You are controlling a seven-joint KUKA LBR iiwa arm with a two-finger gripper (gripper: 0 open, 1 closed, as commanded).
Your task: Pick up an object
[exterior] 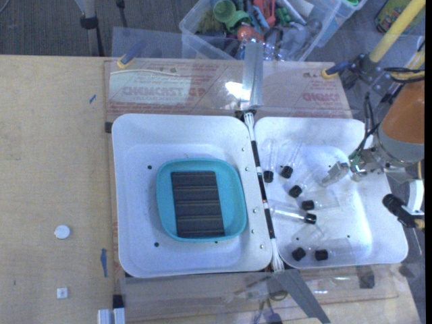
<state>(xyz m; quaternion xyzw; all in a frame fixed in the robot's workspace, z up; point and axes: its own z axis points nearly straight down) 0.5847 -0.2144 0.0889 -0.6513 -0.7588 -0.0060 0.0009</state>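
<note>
On the far left of the wooden bench point(47, 147) a small white disc point(62, 232) lies alone, well apart from both bins. The left bin point(135, 140) holds a teal tray point(165, 208) near its middle, and a dark ribbed block point(197, 204) rests inside that tray, its ridges running across. Behind the two bins a clear sheet with red lettering point(169, 90) lies flat, and farther back a clear tub of coloured toys point(270, 12) stands on the floor. A thin divider runs between the bins where their rims meet. The right bin point(388, 248) carries several clear plastic vials with black caps, scattered: one black cap point(268, 176) sits close to the divider, another point(295, 191) lies nearer the middle, a vial on its side point(293, 214) points toward the right, and two more caps point(309, 254) rest near the front wall. The gripper point(335, 173) reaches in from the right and hovers low over the right bin's middle, near the clear vials, with the orange band point(408, 117) of the arm above it. Whether the jaws are open or closed cannot be made out, and nothing can be seen between them.
</note>
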